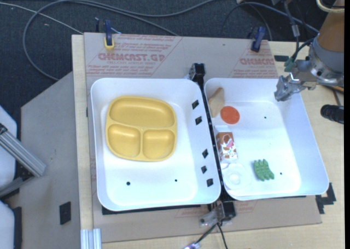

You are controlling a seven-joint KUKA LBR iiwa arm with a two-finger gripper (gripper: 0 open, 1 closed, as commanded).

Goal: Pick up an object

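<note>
Claw (285,90) hovers over the right bin's (306,133) top edge, can't tell if it's open. Orange disc (230,115), green toy (263,170) and snack packet (226,146) sit below.

— Premises type?
— A robotics lab or test cell. Two white bins (104,149) sit on a board (136,51) clamped with clips (109,33) to the bench.
— Further evidence?
— Loose cables (49,10) cross dark carpet (44,45); aluminium framing (19,146) stands at the left.

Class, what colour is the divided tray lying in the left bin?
Yellow. The divided tray, with three compartments, shows best in the camera view.
</note>
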